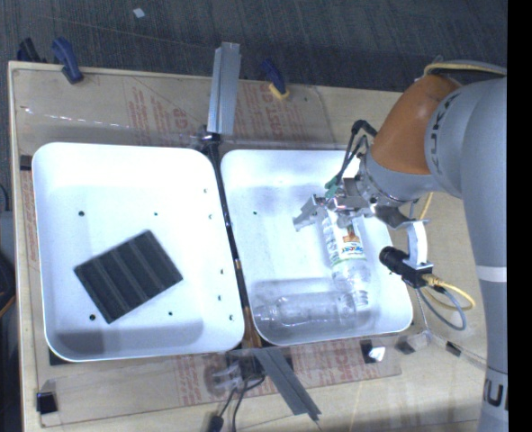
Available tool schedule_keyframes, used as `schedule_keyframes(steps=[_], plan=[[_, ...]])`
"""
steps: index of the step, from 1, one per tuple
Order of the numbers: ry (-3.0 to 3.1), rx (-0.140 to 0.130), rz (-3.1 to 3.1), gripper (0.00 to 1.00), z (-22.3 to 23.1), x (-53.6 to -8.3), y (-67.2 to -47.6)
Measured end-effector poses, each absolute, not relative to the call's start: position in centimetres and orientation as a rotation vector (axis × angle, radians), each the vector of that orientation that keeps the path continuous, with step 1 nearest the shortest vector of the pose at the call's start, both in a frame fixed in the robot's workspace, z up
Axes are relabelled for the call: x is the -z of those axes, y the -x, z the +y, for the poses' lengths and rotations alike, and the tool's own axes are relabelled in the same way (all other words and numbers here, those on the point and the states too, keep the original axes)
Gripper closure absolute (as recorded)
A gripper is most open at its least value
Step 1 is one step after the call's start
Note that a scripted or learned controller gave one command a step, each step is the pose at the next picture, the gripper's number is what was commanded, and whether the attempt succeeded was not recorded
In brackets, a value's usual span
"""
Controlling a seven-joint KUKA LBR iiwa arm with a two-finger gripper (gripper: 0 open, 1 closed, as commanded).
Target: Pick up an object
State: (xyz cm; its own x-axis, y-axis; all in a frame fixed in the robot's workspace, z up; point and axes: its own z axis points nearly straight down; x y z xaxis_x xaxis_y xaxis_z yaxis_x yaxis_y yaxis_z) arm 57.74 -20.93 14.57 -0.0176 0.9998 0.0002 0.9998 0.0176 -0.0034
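A clear plastic bottle with an orange-and-white label (347, 256) lies in the right bin (267, 234), pointing up and down the view near the bin's right wall. A second clear bottle (306, 310) lies crosswise along the bin's front wall, touching the first at its lower end. A black ridged rectangular pad (128, 274) rests tilted in the left bin (42, 241). My gripper (325, 209) hangs low over the top end of the labelled bottle, reaching in from the right. Nothing shows as lifted.
A grey metal bar (222, 88) stands at the back between the two bins, with blue clamps (274, 76) on the bench's far edge. A black cable fitting and yellow cable (419, 273) hang by the right bin's right wall. A divider ridge (229, 241) separates the bins.
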Motion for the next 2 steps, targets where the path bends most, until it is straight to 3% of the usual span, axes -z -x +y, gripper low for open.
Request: schedule_keyframes(steps=[1,2], plan=[[2.366,-0.002,-2.065,0.0,-19.0,-13.1,-60.8],[2.245,-0.001,-2.199,0.0,-20.6,-18.3,-58.0]])
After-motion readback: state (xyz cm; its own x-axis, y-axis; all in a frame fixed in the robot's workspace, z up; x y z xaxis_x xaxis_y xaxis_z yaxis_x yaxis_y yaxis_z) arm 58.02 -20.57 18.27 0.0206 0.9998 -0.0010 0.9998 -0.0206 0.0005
